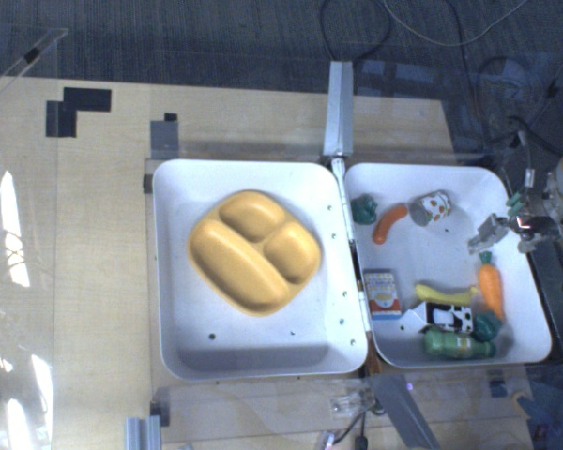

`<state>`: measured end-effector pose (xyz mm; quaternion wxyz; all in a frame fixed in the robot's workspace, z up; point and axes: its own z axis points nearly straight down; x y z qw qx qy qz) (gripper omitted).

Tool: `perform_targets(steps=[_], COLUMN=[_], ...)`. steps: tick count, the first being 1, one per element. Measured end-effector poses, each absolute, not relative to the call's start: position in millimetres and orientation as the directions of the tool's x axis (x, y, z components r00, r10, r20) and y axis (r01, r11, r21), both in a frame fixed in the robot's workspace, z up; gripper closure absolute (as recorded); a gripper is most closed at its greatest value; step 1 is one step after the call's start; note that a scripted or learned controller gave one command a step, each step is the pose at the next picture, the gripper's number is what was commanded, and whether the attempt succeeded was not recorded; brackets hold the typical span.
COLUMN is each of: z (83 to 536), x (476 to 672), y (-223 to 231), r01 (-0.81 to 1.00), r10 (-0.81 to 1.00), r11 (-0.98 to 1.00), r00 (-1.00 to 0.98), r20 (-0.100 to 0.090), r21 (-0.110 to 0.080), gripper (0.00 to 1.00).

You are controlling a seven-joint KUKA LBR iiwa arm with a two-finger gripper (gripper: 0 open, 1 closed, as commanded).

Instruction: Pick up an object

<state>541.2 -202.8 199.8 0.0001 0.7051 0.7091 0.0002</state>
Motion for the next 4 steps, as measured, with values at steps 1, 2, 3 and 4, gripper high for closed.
perform_targets(steps=[1, 2, 3, 4], z=[103, 112, 112, 124], x=[524.9, 527.0, 527.0, 530.7], y=[-206, -206, -206, -207], r01=[0.999, 0.999, 0.999, 0.999], r10=[0.999, 0.999, 0.999, 0.999], r11=[0.048, 0.050, 0.050, 0.051], r00=[-0.048, -0.050, -0.050, -0.051], r20=[0.001, 0.001, 0.001, -0.002], r21=[0.000, 0.002, 0.002, 0.010], gripper=[0.00, 1.00, 0.00, 1.00])
